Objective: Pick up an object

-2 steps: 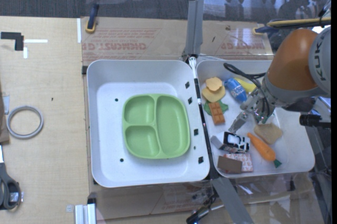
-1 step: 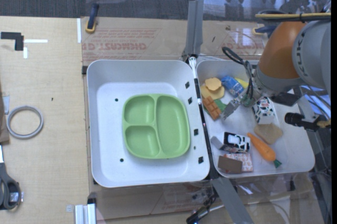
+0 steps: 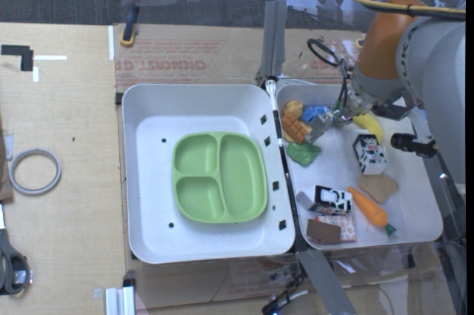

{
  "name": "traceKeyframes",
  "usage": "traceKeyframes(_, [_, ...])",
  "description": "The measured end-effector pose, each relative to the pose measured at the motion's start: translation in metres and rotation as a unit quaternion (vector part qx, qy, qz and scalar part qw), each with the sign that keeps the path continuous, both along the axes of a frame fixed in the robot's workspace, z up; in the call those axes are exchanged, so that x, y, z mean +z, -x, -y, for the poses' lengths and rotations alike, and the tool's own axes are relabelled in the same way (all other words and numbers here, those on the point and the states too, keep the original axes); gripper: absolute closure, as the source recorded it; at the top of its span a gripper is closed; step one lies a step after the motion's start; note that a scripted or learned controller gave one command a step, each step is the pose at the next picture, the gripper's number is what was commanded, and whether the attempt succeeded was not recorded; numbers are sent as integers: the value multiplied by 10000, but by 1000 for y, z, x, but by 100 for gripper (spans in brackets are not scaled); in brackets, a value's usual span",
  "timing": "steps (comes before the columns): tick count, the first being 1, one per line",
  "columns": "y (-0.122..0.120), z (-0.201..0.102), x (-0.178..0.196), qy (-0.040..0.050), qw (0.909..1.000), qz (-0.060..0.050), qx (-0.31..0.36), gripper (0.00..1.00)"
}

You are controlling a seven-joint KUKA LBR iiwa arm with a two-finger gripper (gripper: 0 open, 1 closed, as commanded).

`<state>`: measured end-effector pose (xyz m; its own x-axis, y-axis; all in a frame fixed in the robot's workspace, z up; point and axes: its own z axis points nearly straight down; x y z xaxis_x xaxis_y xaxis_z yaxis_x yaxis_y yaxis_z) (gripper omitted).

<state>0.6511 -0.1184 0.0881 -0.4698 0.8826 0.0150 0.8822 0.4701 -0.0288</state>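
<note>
Camera view: grey arm with orange band reaches in from the right, jaws (image 3: 331,118) low in the right white bin (image 3: 422,232) near its upper left corner; can't tell if the jaws are released or clenched. Just beside them: small blue object (image 3: 314,113), orange waffle-like toy (image 3: 294,122), green leaf-shaped toy (image 3: 304,153), yellow banana-shaped toy (image 3: 369,124). Further down, black-and-white cube (image 3: 369,151), orange carrot toy (image 3: 369,208), brown flat card (image 3: 324,232). Left white bin (image 3: 141,180) holds a light green divided plate (image 3: 220,177). Grey tape ring (image 3: 32,171) lies on the bench (image 3: 59,106), far left.
</note>
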Motion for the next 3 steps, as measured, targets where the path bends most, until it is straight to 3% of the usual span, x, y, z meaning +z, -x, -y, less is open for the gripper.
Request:
traceKeyframes(1, [-7, -5, 3, 43, 9797, 134, -1999, 0])
traceKeyframes(2, [-4, -6, 10, 57, 9800, 76, -1986, 100])
traceKeyframes(3, [-4, -6, 10, 56, 9800, 78, -1987, 0])
